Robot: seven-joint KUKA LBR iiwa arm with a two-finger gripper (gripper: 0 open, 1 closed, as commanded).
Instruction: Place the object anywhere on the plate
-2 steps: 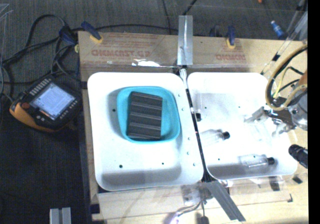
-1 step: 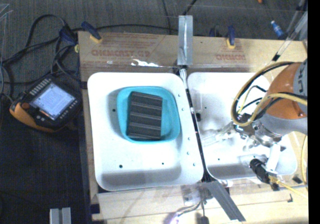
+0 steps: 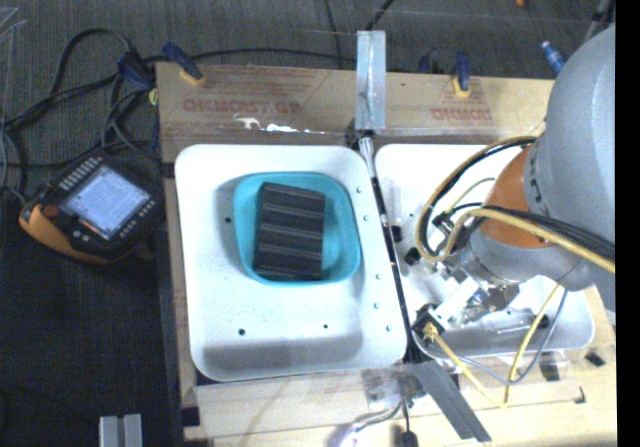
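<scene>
camera view | ridged black block lies on blue plate, left bin | claw over right bin, grip state unclear | advice: lift away high, clear of the divider

Grey arm, orange wrist band; looping yellow and black cables

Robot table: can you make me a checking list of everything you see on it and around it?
Surface: wooden bench with left bin and right bin.
Job's things: dark ribbed block lies on the blue plate in the left bin.
Clutter: nothing seen.
Tool: tool low over the right bin; open or shut unclear.
Cables: yellow and black cables loop along the arm.
Surroundings: teach pendant on the floor, left; blue clamps on the bench's back edge.
</scene>
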